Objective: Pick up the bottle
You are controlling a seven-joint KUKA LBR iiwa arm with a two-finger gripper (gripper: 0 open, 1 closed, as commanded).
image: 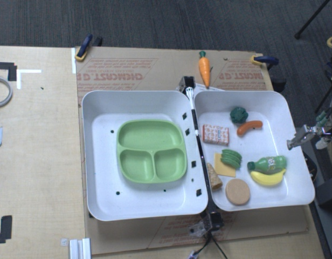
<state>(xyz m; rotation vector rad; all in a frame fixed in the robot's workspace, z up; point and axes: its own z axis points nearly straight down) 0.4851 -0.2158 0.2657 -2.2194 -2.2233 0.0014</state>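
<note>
Bottle (268, 163), green with a label, lies on its side in the right bin (295, 144), near that bin's right wall and touching a banana (268, 177) just below it. To its left sit a ridged green vegetable (231, 157) on a yellow wedge of cheese (225, 168), with a round tan disc (237, 191) near the bin's front edge and a brown piece (213, 176) against the divider. Farther up the bin are a red-and-white box (215, 134), a sausage (249, 127) and a broccoli floret (239, 114). Jaws (298, 138) hover at the bin's right rim, apart from the bottle and holding nothing; how far they stand open cannot be told at this size. Left bin (96, 144) carries a green divided plate (152, 151). Beyond the bins, a carrot (203, 68) lies on the cardboard (117, 72) covering the worktop (36, 144).
</note>
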